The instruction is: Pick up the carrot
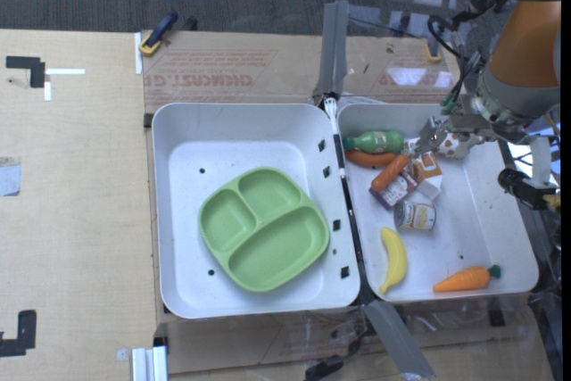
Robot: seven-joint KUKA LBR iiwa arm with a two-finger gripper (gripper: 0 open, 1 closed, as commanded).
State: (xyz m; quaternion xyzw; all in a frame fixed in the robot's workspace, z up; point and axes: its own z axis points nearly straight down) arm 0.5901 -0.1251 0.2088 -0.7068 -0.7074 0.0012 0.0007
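Carrot (464,279) sits nearest me, at about five o'clock in the right bin (508,219).

From my console I see it lying loose by the front wall, green tip toward three o'clock, with the banana (392,259) off at its nine o'clock. My gripper (434,136) hangs at the bin's twelve o'clock, well apart from the carrot, above a green bottle (375,141) and small packets (409,183). Whether its fingers are spread or pressed together, I cannot tell. Over in the left bin (178,192) rests a green divided plate (263,229).
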